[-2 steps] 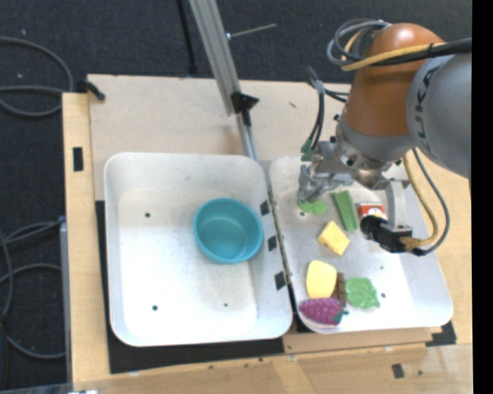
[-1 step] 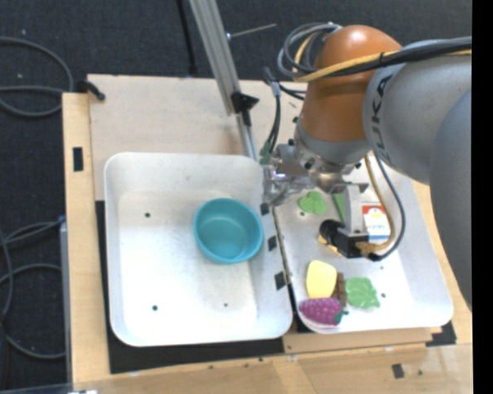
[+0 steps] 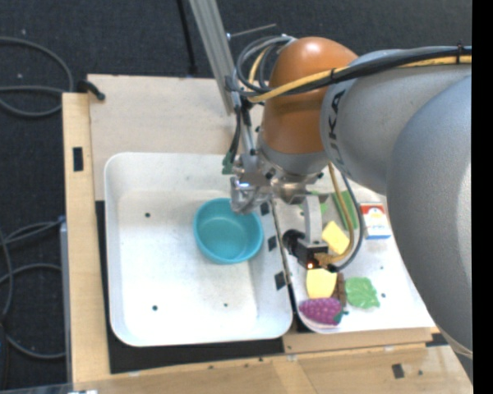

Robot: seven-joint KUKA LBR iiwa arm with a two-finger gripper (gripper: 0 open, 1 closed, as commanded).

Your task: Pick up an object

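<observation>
A teal bowl (image 3: 228,232) sits upright in the left white bin (image 3: 160,290), close to that bin's right wall. My gripper (image 3: 245,194) hangs low just over the bowl's far right rim, under the orange wrist band (image 3: 300,97). Whether it touches the rim is hidden by the wrist. In the right bin (image 3: 394,290) lie a yellow block (image 3: 335,238), a second yellow block (image 3: 320,283), a bunch of purple grapes (image 3: 321,309), a green piece (image 3: 361,292) and a small red, white and blue box (image 3: 376,221).
The grey arm (image 3: 411,154) covers most of the right bin and its far side. A metal post (image 3: 209,31) rises behind the bins. Cables lie on the dark floor at the left. The left bin's floor left of the bowl is bare white.
</observation>
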